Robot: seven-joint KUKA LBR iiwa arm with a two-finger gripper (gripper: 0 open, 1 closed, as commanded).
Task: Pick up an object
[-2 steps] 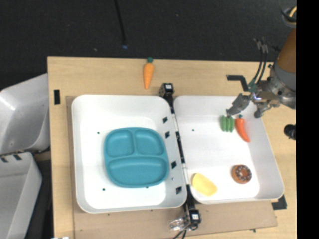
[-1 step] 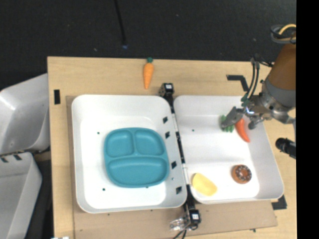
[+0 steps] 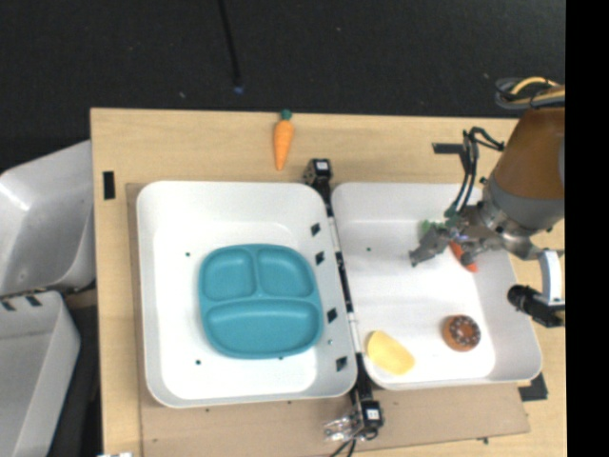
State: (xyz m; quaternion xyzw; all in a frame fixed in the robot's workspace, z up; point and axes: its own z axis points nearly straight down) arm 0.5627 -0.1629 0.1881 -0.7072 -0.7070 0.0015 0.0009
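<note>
The end effector (image 3: 440, 239) was seen low in the right bin (image 3: 400, 293), near its far wall. Something small, green and orange-red (image 3: 457, 246), lay against it, but whether it was gripped, or how far the tool stood open, could not be told. A brown round object (image 3: 462, 332) and a yellow object (image 3: 389, 352) lay well apart near the front. A lift from there could have come up empty if the small piece was merely nudged, or had slipped from a shallow pinch.
</note>
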